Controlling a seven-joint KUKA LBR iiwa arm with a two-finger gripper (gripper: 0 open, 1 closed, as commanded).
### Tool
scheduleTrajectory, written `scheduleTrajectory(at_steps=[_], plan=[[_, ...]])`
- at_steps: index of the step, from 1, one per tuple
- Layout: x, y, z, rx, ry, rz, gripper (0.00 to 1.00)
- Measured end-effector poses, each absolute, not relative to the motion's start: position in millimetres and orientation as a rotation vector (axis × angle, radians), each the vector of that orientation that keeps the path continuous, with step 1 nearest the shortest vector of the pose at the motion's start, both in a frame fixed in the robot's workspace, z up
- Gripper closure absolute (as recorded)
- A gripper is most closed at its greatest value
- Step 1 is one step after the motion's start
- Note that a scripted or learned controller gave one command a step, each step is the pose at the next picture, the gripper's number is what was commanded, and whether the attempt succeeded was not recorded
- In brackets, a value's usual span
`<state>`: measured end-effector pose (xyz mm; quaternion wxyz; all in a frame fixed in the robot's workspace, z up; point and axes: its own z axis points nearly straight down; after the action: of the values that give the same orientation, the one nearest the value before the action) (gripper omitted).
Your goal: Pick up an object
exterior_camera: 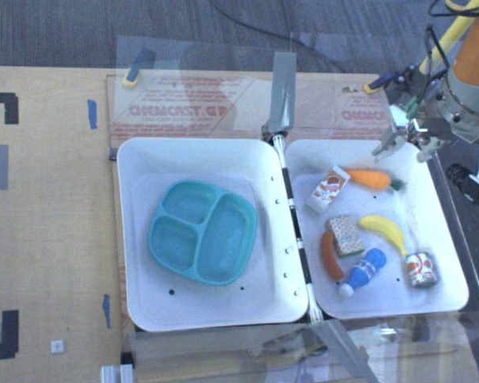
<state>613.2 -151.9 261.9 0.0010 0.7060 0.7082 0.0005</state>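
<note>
— While the gripper [405, 140] was held above the far rim of the right bin [455, 294], its fingers seemed to be spread apart with nothing between them, though little could be made out at that size. Was anything placed close beneath it?

— A carrot [370, 179] was seen just inside that rim, nearest the gripper, with a small carton [327, 191] beside it. Further from the rim, a banana [384, 231], a patterned box [346, 235], a sausage [330, 256], a blue bottle [362, 270] and a can [420, 269] were laid out.

— What could be expected to go wrong?

— Nothing had yet been picked. If the carrot were chosen, it could be rolled or squeezed out, being round and tapered. If the box, sausage and bottle were approached, two things touching could be pinched together. A descent too near the rim could be stopped by the bin wall.
</note>
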Motion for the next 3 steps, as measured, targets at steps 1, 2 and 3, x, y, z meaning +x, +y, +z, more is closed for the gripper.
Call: scheduleTrajectory(at_steps=[1, 2, 3], plan=[[561.6, -200, 140, 2.422, 2.000, 0.000, 0.00], [532.9, -200, 88, 2.377, 2.046, 0.009, 0.00], [533.2, -203, 99, 2.379, 2.038, 0.012, 1.00]])
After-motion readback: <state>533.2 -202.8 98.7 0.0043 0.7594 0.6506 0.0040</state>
